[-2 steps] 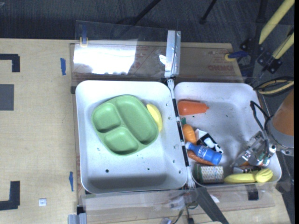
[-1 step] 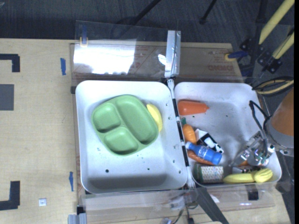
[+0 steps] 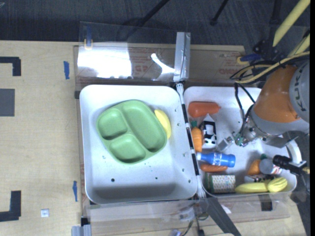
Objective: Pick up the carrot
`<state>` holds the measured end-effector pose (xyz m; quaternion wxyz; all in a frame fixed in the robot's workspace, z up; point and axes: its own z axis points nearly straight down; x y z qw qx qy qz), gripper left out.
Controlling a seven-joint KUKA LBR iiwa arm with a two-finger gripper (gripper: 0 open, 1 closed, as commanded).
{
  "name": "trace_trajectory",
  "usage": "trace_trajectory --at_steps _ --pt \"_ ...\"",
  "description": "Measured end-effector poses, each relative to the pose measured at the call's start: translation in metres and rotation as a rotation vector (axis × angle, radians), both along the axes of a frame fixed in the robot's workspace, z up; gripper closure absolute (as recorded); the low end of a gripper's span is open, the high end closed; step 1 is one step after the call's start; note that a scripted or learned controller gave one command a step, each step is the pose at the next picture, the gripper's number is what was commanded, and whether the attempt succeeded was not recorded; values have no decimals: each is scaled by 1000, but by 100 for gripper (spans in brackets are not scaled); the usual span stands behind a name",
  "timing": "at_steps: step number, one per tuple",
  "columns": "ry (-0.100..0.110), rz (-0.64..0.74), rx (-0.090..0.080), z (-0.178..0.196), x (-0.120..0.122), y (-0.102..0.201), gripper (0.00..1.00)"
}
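Two white bins (image 3: 93, 146) share my bench. My gripper (image 3: 212, 134) hangs just beside the carrot (image 3: 197, 139). Its grip state I cannot tell.

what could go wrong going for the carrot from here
The carrot lies tight against the left wall of the right bin, so a finger may hit the wall. A blue bottle and a black and white toy crowd it, so the gripper might knock or grab those instead.
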<state>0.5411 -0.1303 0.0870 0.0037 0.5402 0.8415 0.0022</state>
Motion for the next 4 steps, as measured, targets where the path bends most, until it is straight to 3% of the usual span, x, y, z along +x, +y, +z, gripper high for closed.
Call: trace_trajectory --at_steps 1,2,3,4 --pt "6 -154 -1 92 87 -23 0" --pt "9 -223 1 48 -6 -48 0" --pt "5 -81 0 -1 -58 -65 0" --pt "-2 -83 -1 10 -56 -65 100"
